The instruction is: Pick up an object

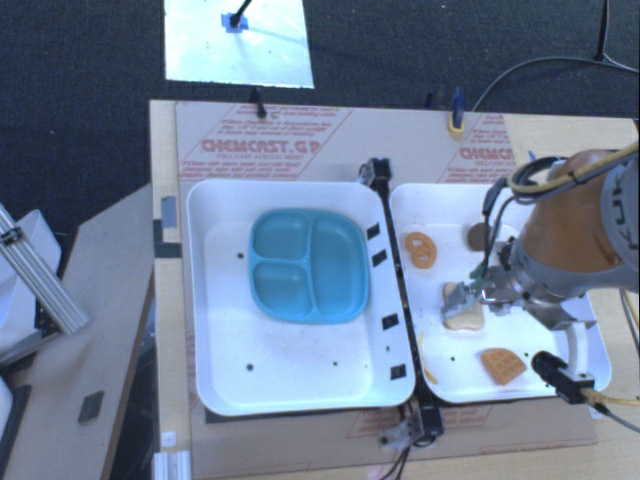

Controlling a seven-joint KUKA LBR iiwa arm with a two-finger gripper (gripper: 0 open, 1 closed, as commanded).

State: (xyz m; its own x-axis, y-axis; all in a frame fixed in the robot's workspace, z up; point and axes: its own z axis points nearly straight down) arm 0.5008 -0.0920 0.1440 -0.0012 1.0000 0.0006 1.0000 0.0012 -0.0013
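In the right bin (pixel 575 363), the gripper (pixel 462 300) sits on a pale bread-like piece (pixel 463 317) below the pretzel (pixel 420 250) — whether it grips, I cannot tell. The piece looks light and crumbly — best pinched gently across its edges.

"CHEMCAST GP" on brown sheet (pixel 300 138)

pale beige food piece (pixel 464 318) | flat | right bin (pixel 440 200), mid-floor
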